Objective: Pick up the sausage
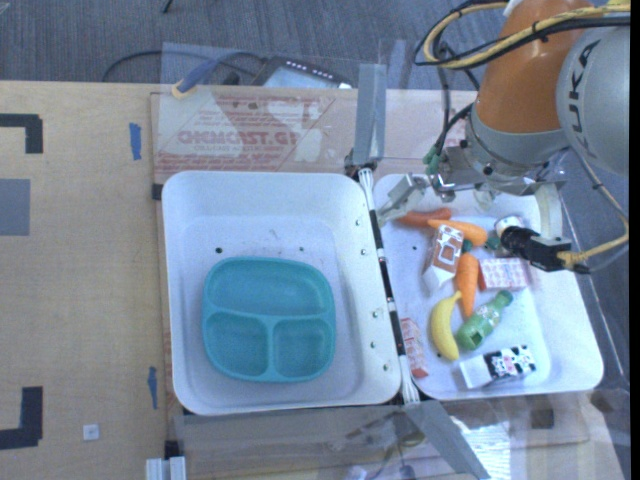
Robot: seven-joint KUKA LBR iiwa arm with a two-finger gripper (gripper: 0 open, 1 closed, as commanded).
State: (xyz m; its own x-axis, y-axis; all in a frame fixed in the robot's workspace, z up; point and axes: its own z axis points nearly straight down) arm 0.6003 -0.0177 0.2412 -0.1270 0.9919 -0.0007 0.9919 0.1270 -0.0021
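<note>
A slim reddish-orange piece, which I take for the sausage (424, 218), lies at the far left of the right bin (575, 353). Just right of it are an orange carrot (468, 232) and a small white-and-red carton (447, 249). The arm's orange-banded wrist hangs over the far end of this bin. The gripper (478, 192) sits under the wrist, a little to the right of and beyond the sausage, and the wrist body hides its tips. Nothing shows as lifted.
The right bin also holds a second carrot (467, 274), a banana (444, 326), a green bottle (485, 317), a pink packet (503, 273), a black-and-white carton (500, 366) and a red-white strip (410, 346). The left bin (190, 208) holds a teal divided plate (268, 319).
</note>
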